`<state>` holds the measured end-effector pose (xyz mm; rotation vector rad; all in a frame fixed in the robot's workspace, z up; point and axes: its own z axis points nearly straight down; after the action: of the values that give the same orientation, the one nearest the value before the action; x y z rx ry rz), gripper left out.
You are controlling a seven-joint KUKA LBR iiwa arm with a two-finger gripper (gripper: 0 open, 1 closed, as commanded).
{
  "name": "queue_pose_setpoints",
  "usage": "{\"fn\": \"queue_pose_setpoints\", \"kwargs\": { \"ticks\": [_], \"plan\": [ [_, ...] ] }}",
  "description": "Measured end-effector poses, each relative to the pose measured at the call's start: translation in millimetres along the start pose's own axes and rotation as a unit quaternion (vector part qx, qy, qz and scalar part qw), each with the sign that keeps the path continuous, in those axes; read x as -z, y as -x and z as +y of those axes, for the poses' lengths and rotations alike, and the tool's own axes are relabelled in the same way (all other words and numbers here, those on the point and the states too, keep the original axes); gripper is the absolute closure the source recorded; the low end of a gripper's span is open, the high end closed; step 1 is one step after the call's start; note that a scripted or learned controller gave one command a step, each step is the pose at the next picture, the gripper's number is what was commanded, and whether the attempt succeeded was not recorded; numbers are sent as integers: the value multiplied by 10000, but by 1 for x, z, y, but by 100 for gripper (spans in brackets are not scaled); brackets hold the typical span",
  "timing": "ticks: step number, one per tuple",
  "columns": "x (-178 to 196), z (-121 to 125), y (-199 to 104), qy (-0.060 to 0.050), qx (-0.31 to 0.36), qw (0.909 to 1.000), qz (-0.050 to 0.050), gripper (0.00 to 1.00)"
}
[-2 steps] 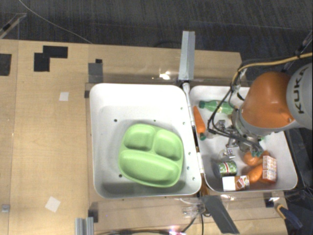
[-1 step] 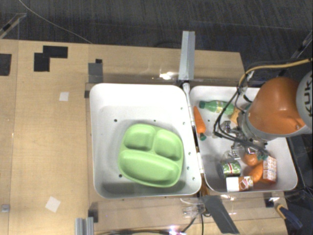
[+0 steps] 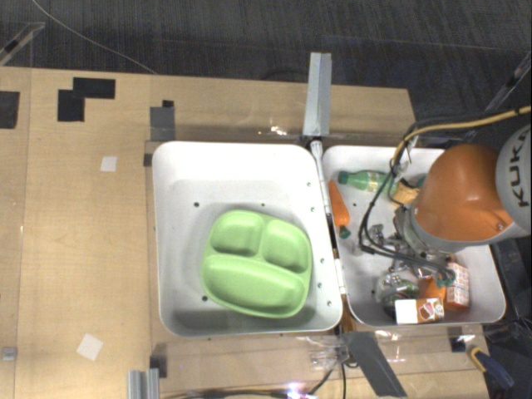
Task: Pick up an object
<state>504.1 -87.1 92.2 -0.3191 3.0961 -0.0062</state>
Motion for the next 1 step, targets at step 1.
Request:
{"fn": "queue_pose_setpoints", "kwargs": {
  "ticks": [1],
  "plan": [
    [-1, -3, 33, 11, 1227, 9924, 53, 0]
  ]
}}
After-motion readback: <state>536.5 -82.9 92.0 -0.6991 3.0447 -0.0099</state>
